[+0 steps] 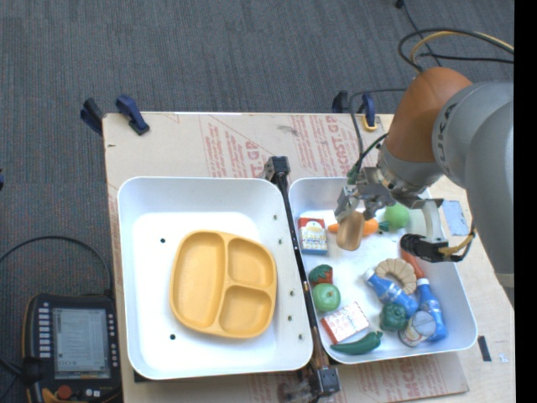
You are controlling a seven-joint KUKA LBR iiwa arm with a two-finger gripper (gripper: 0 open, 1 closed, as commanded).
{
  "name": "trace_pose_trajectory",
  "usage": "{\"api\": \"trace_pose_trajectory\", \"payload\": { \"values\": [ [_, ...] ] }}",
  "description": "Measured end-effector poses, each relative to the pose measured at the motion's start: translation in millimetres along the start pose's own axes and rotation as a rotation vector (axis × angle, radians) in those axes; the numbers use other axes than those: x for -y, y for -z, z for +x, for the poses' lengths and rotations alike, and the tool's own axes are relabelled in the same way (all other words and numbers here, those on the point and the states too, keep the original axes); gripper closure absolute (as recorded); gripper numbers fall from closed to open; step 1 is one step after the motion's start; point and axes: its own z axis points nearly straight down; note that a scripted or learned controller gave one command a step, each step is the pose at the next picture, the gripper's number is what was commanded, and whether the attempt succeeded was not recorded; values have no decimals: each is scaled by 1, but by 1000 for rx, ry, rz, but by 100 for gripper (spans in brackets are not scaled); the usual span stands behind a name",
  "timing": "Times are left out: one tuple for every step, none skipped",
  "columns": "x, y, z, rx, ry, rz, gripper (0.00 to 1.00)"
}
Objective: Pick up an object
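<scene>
The hand [356,210] hangs over the right bin [460,309], closed on a tan bottle-shaped object [351,232] that hangs upright just beneath it; a small carton [313,234] lies just left of it; a green ball [397,217] sits just right.

The tool [359,212] hangs over the right white plastic bin [463,309], a tan bottle-shaped object [350,232] between its fingers. The left white bin [134,225] carries a yellow compartment tray [224,283].
</scene>
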Motion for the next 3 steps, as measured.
{"api": "trace_pose_trajectory", "payload": {
  "values": [
    [0,16,16,0,1,-1,100],
    [-1,59,60,0,1,-2,100],
    [0,120,126,1,4,-1,100]
  ]
}}
